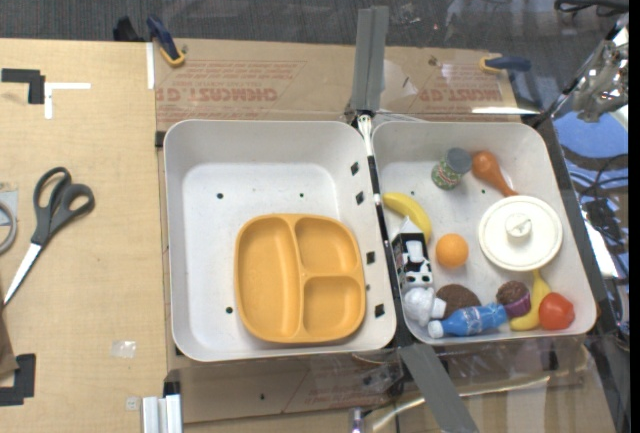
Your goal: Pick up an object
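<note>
Toy clutter (pixel 480 261) in right bin (pixel 560 171)

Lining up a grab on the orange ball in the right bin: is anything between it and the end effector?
Nothing visible lies over the orange ball. The end effector sits beyond the right bin's far right corner. The white lid beside the ball stands nearest that path, apart from it.

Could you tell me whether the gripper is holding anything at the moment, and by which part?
It cannot be told; the toys lie loose in the right bin.

Scissors (pixel 48 211) tip cut off at left edge.
</note>
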Robot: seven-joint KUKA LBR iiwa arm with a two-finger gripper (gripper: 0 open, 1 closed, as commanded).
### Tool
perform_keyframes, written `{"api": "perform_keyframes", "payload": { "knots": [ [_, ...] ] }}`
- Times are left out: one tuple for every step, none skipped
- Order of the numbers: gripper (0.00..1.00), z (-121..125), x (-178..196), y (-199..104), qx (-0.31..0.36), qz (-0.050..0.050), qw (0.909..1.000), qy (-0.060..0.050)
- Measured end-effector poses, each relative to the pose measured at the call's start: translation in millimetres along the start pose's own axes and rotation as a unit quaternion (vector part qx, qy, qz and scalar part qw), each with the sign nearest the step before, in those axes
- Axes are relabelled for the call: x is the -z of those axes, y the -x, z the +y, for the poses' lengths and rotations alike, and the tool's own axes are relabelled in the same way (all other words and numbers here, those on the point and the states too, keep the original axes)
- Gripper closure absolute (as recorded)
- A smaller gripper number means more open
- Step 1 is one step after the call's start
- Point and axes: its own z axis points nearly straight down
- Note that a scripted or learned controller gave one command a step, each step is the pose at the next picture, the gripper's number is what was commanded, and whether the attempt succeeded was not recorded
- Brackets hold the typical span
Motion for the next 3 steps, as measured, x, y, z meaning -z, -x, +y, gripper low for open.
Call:
{"api": "perform_keyframes", "payload": {
  "knots": [
    [1.0,0,10,2,0.0,-0.003,1.0,0.0],
    [1.0,-1,40,35,0.14,0.002,0.9902,0.001],
    [1.0,-1,10,26,0.345,0.003,0.9386,0.003]
  ]
}}
